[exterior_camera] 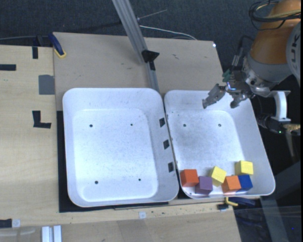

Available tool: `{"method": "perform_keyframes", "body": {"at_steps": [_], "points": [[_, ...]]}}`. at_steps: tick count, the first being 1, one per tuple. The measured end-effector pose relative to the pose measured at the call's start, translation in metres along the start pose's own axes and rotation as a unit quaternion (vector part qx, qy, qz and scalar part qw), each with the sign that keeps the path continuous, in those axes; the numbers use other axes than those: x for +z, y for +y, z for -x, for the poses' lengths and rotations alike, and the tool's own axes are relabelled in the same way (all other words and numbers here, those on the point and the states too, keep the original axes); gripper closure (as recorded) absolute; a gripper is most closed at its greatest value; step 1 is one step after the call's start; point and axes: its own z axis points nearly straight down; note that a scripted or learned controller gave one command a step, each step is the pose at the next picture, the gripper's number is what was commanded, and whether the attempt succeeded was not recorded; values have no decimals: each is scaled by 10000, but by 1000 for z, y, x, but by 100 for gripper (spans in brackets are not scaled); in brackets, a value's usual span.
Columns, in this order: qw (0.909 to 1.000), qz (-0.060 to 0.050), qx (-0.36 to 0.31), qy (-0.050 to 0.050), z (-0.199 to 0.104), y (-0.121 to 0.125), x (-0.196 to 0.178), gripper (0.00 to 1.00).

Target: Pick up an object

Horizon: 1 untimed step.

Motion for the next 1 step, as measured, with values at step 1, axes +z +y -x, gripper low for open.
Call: {"method": "perform_keyframes", "body": {"at_steps": [1], "points": [[10000,-27,-6,5,-41,-38,26,0]]}}
